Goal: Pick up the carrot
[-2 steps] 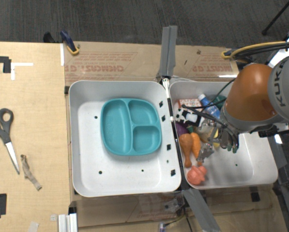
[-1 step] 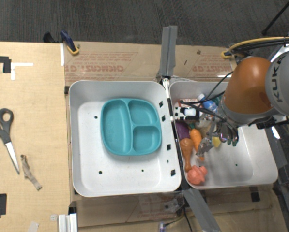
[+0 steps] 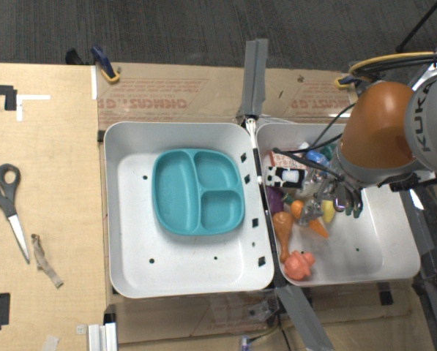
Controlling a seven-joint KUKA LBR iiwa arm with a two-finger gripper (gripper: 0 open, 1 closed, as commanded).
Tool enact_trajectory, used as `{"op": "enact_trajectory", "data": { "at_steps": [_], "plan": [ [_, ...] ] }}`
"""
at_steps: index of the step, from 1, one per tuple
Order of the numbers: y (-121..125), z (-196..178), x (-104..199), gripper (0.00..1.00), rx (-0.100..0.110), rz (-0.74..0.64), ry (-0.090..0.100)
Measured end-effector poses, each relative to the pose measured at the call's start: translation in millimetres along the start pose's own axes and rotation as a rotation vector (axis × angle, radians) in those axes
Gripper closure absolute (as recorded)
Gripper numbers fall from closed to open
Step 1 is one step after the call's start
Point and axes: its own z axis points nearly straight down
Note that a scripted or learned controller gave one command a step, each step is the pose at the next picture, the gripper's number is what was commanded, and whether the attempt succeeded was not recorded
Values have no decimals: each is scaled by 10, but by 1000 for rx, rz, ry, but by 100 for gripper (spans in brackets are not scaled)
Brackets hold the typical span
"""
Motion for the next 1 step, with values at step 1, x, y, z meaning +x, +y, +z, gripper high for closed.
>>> {"op": "enact_trajectory", "data": {
  "at_steps": [1],
  "plan": [
    [725,-860,176,100,2,241,14]
  ]
}}
